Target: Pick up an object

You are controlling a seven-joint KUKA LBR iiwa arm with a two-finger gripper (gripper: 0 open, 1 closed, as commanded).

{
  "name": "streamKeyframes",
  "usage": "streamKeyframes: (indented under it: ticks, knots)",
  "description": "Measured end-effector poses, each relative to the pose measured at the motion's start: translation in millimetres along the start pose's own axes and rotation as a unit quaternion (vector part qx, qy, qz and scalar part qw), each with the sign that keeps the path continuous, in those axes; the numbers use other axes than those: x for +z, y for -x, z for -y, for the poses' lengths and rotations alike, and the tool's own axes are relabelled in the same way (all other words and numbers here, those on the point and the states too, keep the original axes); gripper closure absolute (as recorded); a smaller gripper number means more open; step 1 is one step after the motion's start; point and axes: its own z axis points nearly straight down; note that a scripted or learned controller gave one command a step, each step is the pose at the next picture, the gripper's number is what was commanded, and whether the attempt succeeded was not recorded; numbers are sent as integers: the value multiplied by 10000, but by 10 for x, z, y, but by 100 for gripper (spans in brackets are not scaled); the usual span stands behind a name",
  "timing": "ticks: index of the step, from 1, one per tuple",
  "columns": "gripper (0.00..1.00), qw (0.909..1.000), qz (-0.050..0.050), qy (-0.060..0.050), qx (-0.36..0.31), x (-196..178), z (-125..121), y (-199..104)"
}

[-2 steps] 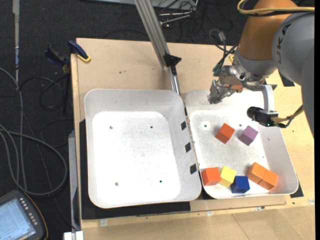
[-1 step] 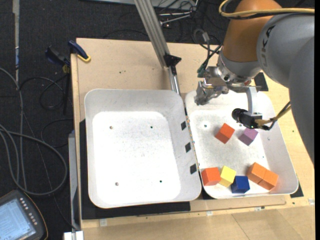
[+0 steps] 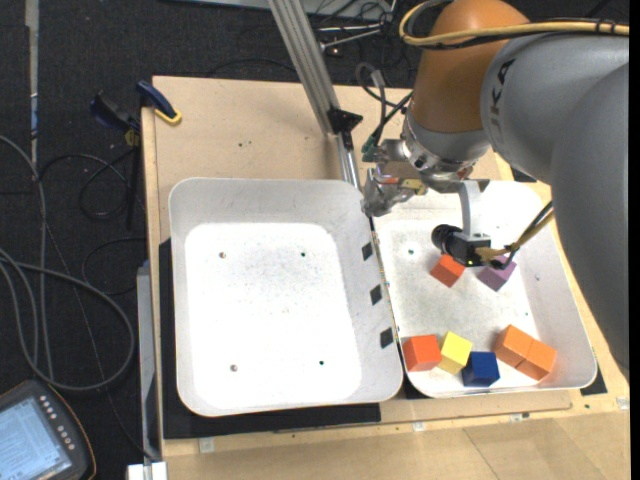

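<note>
A blue-handled clamp with a yellow tip (image 3: 150, 101) lies at the far left corner of the pale wooden desk (image 3: 250, 128). Next comes the left shallow white plastic bin (image 3: 180, 268), its floor dusted with grey scuff marks. A slanted silver metal strut (image 3: 300, 43) runs down toward the far end of the seam where the two bins meet, and small black tabs (image 3: 376, 293) sit along that seam.

The right shallow white plastic bin (image 3: 575, 353) holds every block. The jaws hang over its far left corner, just beside the seam and well apart from the blocks; whether they are released or clenched cannot be told, and nothing shows between them. Above them the grey arm (image 3: 570, 88) with its orange band (image 3: 465, 58) reaches in from the right.

In the middle of this bin a red-orange cube (image 3: 447, 270) lies near a purple block (image 3: 495, 274). Along the near wall stand an orange cube (image 3: 421, 352), a yellow cube (image 3: 456, 350) touching it, a dark blue cube (image 3: 481, 369) against the yellow one, and a larger orange block (image 3: 525, 352) just beside the blue one.
</note>
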Motion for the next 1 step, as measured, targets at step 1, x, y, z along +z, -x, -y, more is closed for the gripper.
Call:
streamKeyframes:
  ticks: [1]
  knots:
    - [100,10000,-3,16,-7,-125,118,-555]
